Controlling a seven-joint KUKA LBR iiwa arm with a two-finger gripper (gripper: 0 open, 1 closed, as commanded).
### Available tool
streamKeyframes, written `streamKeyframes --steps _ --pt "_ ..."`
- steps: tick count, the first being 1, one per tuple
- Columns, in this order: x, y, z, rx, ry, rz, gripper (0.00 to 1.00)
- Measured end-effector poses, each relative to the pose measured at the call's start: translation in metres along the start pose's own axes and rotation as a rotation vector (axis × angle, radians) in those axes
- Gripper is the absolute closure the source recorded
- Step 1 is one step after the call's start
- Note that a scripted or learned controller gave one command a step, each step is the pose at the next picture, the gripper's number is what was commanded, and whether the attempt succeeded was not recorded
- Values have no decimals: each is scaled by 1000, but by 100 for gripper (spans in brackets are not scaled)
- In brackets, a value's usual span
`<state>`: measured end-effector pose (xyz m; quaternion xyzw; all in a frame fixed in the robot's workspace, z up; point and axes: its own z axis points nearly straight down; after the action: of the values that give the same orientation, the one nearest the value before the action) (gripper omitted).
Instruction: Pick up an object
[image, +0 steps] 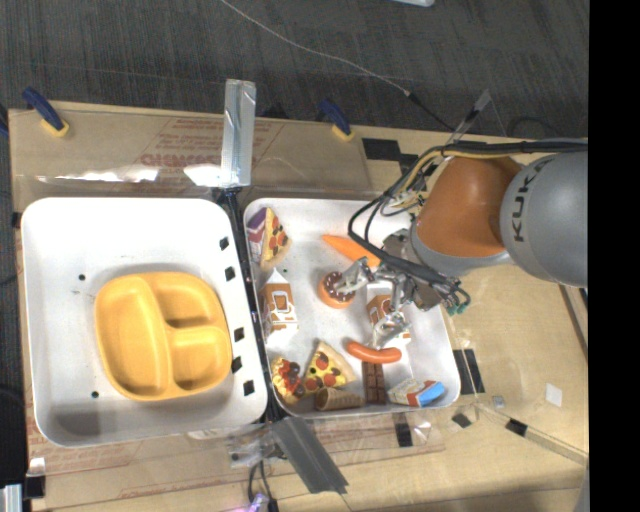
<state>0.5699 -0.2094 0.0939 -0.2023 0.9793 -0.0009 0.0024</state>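
My gripper (385, 305) hangs low over the middle right of the right bin (440, 340), under the orange wrist band (460, 205). Toy foods lie around it. A donut (335, 288) sits just to its left, an orange carrot (345, 245) lies behind it, and a red sausage (373, 351) lies just in front. A small white and orange piece shows right at the gripper; whether it is held is unclear.
The right bin also holds a pizza slice (325, 368), a toast piece (280, 305), a purple-topped item (268, 235), a chocolate bar (372, 382) and a blue and red block (425, 392). The left bin (50, 230) holds a yellow divided tray (160, 330). Cables loop above the wrist.
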Motion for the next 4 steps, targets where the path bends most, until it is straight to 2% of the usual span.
streamKeyframes --steps 1,2,3,4 --pt "37 18 1 -1 0 56 0" --pt "55 51 -9 21 -24 -71 0" --pt "43 81 -4 11 -13 -95 0" --pt "-18 60 0 4 2 -77 0"
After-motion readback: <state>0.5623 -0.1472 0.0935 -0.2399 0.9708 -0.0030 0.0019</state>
